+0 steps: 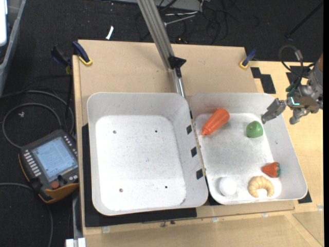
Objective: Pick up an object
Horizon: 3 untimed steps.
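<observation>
The right bin [288, 153] holds several small objects. An orange carrot [215, 121] lies near its back left. A green apple [254, 129] sits toward the back right. Along the front lie a white ball [227, 186], a tan croissant [261, 186] and a red strawberry [272, 169]. My gripper [286, 114] hangs at the right edge of the view, above the bin's back right rim, just right of the apple. Its two fingers are spread apart with nothing between them.
The left bin [97, 112] stands beside the right one, with black clips along their shared edge. A slanted metal rod [157, 27] crosses the bench's back. A teach pendant [50, 161] lies on the floor at left.
</observation>
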{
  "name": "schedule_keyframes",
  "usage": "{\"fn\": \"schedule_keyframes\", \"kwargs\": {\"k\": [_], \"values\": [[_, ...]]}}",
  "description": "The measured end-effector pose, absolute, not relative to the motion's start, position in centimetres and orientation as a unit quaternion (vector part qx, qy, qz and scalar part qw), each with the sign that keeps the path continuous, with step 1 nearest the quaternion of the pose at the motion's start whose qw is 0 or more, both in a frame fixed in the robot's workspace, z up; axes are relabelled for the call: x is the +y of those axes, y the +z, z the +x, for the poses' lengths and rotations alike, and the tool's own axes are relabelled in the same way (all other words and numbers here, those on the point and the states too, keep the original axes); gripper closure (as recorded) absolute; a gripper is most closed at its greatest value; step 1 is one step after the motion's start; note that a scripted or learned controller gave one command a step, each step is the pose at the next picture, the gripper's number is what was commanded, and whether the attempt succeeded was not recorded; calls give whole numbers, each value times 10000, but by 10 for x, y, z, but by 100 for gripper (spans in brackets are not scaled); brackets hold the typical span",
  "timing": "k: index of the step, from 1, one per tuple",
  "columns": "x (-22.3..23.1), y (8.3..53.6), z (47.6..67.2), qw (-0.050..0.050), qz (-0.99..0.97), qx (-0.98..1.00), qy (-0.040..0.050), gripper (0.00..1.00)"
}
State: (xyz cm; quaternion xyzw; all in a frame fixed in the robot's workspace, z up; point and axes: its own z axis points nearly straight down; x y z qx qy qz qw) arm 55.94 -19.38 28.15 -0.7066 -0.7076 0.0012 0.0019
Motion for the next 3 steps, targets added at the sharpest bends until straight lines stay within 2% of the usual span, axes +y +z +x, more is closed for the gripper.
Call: {"fn": "schedule_keyframes", "kwargs": {"k": [1, 2, 3], "values": [[-194, 284, 560, -1, -7063, -7079, 1, 0], [-192, 220, 557, 30, -7073, -7069, 19, 0], [-192, 175, 551, 20, -7075, -7067, 13, 0]]}}
